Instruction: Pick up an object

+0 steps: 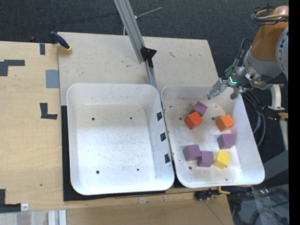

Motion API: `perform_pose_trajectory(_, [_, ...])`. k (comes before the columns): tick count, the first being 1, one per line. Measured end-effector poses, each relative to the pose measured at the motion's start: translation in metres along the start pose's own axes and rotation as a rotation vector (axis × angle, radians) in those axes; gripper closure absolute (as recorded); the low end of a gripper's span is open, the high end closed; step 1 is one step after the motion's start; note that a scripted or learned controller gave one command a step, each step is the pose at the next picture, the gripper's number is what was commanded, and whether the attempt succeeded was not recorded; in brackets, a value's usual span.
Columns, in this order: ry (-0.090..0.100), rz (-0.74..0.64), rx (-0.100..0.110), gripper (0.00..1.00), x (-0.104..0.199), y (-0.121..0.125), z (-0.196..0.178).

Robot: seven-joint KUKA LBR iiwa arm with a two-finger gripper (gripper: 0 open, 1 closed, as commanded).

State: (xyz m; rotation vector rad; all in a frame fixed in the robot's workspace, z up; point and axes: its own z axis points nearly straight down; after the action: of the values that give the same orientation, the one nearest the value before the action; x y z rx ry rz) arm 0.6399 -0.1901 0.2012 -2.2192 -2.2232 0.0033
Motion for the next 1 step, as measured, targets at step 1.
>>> perform_pose_trajectory(1, [0.001, 0.001, 0.006, 0.00, -0.0083, -0.0015, 0.0594])
